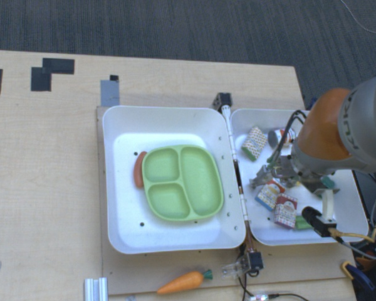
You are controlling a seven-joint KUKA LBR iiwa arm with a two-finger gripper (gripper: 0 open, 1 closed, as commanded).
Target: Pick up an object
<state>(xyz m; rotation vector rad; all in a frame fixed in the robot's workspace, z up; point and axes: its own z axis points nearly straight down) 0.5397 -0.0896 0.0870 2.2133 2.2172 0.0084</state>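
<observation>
My gripper hangs low over the middle of the right bin, under the grey arm with its orange band. Just below it lie a blue and white packet and a red and white packet. A checked packet lies farther back on the bin's left side, and a small grey item sits beside it. A teal piece peeks out from under the arm. The arm hides part of the bin's floor.
The left bin holds a green divided plate with a red sausage-like item against its left edge. A toy carrot lies on the bench in front of the bins.
</observation>
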